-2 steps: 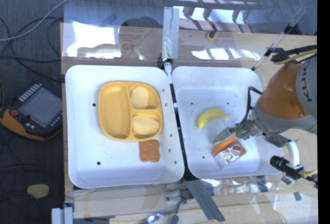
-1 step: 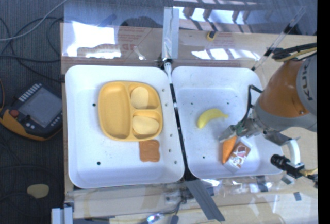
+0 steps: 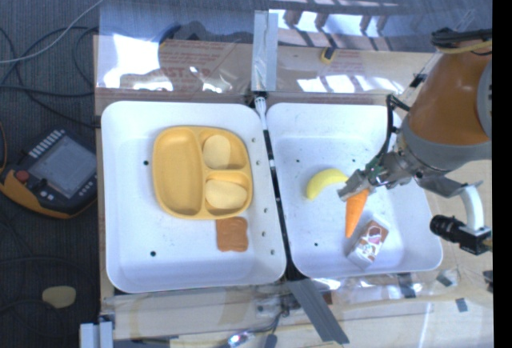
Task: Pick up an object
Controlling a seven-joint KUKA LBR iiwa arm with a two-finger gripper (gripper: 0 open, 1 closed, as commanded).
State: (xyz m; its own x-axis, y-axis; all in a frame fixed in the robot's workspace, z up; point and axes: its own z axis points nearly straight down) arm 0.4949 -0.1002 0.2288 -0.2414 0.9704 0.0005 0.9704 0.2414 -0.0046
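Two white bins sit side by side on the bench, the left bin (image 3: 128, 258) and the right bin (image 3: 416, 258). One arm (image 3: 448, 106), grey with an orange band, reaches into the right bin from the right.

In the left bin lies one yellow tray (image 3: 172, 170) with three compartments: the long one at its left is bare, and each of the two at its right holds a pale round piece. One brown cracker (image 3: 232, 234) lies just below the tray on the bin floor.

The right bin holds three things: one carrot (image 3: 354, 214), one banana (image 3: 322, 182) and one small carton (image 3: 368, 242).

The gripper (image 3: 360, 185) is low over the right bin, directly at the carrot's upper end. Whether the jaws are open, closed or gripping the carrot I cannot tell; the tips blur into the carrot's top.

The carrot's long axis runs from the gripper down and slightly left, its point near the carton. The banana lies just left of the gripper, close to it. The carrot looks the likeliest pick, since it starts right under the gripper.
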